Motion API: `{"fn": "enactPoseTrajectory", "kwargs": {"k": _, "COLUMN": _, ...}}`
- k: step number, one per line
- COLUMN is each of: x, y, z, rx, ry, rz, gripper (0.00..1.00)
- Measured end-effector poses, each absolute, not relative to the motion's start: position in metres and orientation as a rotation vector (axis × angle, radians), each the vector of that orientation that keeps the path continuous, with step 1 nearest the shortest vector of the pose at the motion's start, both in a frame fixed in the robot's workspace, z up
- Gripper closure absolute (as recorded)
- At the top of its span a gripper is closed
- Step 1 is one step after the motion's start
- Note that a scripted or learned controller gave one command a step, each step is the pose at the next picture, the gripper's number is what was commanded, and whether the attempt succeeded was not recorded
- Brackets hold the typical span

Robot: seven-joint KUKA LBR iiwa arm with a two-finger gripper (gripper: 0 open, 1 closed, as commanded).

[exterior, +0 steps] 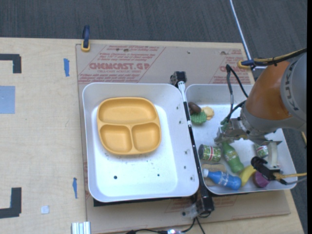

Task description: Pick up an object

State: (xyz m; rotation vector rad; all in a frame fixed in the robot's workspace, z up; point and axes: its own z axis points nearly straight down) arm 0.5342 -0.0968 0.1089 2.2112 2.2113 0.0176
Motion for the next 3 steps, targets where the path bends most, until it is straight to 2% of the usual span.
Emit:
{"fn": "enactPoseTrajectory", "kwargs": {"k": 1, "x": 0.489, "y": -0.114, "z": 0.125, "rx": 2.223, "ry": 2.222, "rz": 0.0, "gripper": 1.0}}
{"fn": "enactPoseTrajectory", "kwargs": {"k": 2, "x": 0.481, "y": -0.04, "z": 0.185, "rx": 2.218, "ry": 2.223, "rz": 0.003, "gripper": 1.0}}
{"fn": "enactPoseTrajectory", "kwargs": {"k": 3, "x": 0.531, "y": 0.011, "z": 0.204, "rx": 2.22, "ry": 2.222, "rz": 0.003, "gripper": 1.0}}
